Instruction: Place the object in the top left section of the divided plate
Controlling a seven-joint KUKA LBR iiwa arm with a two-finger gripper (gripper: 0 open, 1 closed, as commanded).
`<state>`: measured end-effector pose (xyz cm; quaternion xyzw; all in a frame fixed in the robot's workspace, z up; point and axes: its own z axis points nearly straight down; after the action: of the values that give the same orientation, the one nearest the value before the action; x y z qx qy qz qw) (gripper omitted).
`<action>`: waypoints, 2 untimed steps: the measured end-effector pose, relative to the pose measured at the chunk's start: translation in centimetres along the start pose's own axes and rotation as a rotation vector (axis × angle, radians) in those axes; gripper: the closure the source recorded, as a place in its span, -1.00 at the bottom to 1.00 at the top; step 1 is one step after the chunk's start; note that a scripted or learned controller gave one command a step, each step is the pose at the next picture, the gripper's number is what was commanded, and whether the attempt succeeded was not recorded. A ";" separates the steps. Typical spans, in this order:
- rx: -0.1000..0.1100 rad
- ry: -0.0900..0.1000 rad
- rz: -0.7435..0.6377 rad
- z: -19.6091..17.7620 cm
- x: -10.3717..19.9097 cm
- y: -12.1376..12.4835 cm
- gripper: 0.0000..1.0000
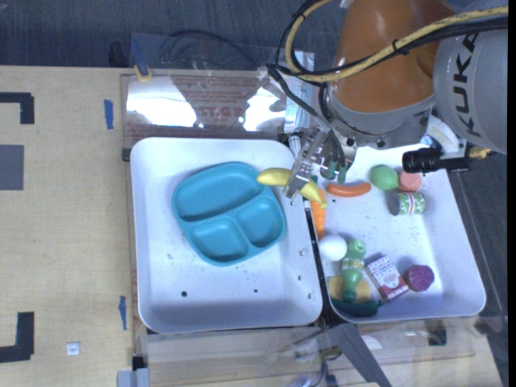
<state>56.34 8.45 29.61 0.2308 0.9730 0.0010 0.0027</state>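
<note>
the gripper (301, 176) pinches a yellow banana (276, 177) between its fingers (tips angled down), the blue divided plate (230, 211) just beside them, likely for release there.

Gripper (303, 176) grips banana (284, 179) beside blue plate (230, 212).

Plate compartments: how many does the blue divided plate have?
3. On the blue plate in the left bin: one large along the upper left, two smaller at the lower right. The claw holds a banana at its edge.
</note>
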 end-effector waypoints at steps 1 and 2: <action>-0.002 -0.003 -0.182 -3.4 -0.8 -2.1 1.00; 0.003 0.005 -0.100 2.4 2.8 -7.8 1.00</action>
<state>50.32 2.78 27.20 0.1819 0.9833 0.0000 0.0001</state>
